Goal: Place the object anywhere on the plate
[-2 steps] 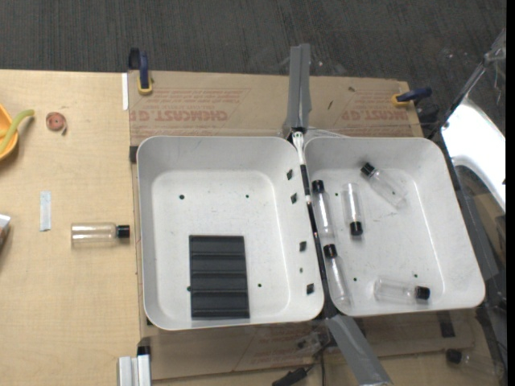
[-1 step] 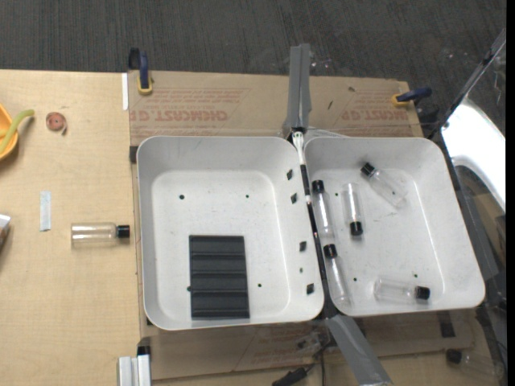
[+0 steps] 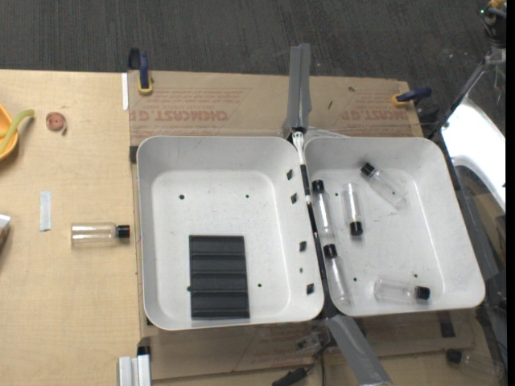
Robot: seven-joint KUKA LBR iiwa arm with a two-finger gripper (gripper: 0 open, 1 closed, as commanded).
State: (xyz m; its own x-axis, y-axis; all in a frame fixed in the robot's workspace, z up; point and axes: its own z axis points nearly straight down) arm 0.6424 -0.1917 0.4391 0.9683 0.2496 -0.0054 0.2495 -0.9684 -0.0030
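A black ribbed plate (image 3: 217, 277) lies flat in the left bin (image 3: 161, 215), near its front edge, with nothing on it. The right bin (image 3: 451, 215) holds several clear vials with black caps. One vial (image 3: 380, 180) lies toward the back, another (image 3: 352, 209) points front to back in the middle, and a third (image 3: 401, 291) lies near the front right. Two more vials (image 3: 320, 209) (image 3: 334, 273) rest along the bin's left wall.
Another clear vial (image 3: 98, 232) lies on the wooden bench left of the bins. An orange dish (image 3: 5, 135) and a small red disc (image 3: 55, 121) sit at the far left. Clamps (image 3: 141, 75) (image 3: 409, 97) grip the cardboard behind the bins.
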